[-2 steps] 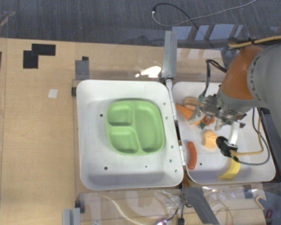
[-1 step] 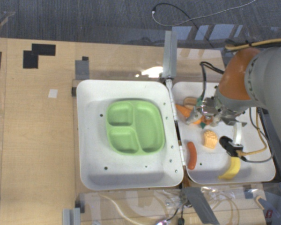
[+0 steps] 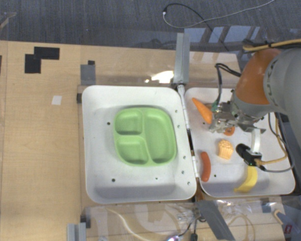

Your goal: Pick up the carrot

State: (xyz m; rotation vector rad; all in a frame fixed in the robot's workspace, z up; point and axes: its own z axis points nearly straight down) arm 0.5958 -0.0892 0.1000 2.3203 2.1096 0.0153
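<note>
An orange carrot (image 3: pixel 202 111) lies tilted in the upper left of the right bin (image 3: pixel 286 185). My gripper (image 3: pixel 219 125) hangs low over the bin just right of the carrot's lower end, close to it. A small orange-red piece (image 3: pixel 229 130) shows right under the gripper. The carrot lies on the bin floor and is not between the fingers.
The right bin also holds a yellow corn piece (image 3: pixel 224 149), a red sausage (image 3: pixel 205 165) near the left wall and a banana (image 3: pixel 247 179) at the front. A green divided plate (image 3: pixel 143 136) sits in the left bin (image 3: pixel 98 185). The arm covers the bin's upper right.
</note>
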